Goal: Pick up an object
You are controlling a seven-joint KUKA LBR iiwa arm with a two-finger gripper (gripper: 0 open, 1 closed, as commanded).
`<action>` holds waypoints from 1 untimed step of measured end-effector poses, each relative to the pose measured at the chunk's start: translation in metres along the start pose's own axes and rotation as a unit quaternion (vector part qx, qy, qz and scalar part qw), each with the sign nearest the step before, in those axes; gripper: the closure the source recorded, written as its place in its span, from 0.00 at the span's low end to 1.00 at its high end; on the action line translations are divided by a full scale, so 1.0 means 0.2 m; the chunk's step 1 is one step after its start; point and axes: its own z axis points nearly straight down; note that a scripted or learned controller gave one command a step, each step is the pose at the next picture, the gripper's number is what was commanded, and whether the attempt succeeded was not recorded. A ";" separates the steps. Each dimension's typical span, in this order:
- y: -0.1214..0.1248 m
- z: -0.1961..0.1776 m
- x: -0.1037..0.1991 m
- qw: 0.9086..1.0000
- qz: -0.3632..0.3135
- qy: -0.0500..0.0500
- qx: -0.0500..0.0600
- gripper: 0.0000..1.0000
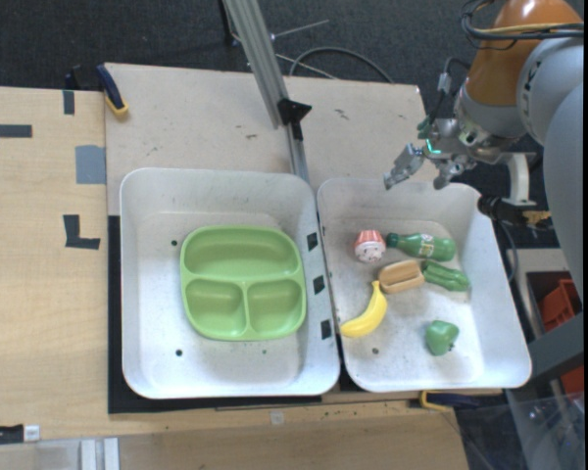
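My gripper point(421, 172) hovers over the far rim of the right bin point(500, 360), open, with nothing between its fingers. Below it in that bin lie several toy foods: a pink and white cupcake point(369, 246), a green bottle point(422, 246), a hot dog point(402, 275), a green pickle point(447, 279), a yellow banana point(366, 316) and a small green pepper point(441, 337). The bottle and cupcake are the nearest to the gripper, a short way toward the front of it.
The left bin point(137, 262) holds a green divided plate point(243, 282). A metal pole point(260, 57) slants down to the divide between the bins. Cables point(323, 62) lie behind the bench. The grey arm with its orange band point(529, 27) enters at the upper right.
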 end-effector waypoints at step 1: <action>-0.03 0.23 0.02 1.000 0.000 0.000 0.001 0.00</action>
